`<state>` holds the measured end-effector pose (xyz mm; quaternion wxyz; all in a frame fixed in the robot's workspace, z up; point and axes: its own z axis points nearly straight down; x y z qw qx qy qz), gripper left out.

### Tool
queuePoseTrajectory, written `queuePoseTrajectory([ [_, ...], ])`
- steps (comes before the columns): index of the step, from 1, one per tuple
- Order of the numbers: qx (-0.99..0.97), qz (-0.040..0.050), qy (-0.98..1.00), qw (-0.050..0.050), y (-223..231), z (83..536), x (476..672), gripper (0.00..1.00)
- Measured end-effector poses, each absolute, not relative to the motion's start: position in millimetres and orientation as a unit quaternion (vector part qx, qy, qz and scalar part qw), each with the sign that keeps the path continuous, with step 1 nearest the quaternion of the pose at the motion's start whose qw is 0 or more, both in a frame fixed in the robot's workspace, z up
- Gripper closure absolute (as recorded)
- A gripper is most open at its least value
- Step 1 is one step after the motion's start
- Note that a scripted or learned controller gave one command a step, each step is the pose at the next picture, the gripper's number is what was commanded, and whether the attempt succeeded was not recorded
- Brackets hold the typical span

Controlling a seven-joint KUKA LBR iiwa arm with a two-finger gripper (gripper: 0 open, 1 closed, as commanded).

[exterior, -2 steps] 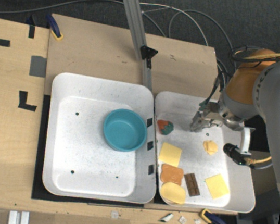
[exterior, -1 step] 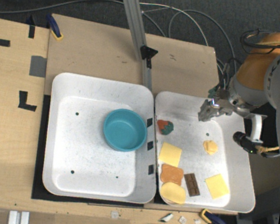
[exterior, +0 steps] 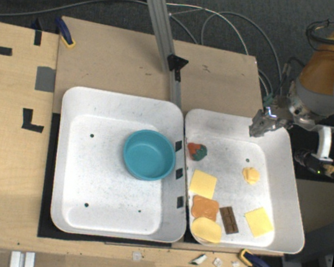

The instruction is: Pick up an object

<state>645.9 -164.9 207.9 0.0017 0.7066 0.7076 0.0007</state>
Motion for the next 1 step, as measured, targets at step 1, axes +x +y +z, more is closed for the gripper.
queuePoseTrajectory([
  [1, 0.706, -0.0004, 0.708, 0.0, -164.2, 209.3, 646.1, 1.0],
])
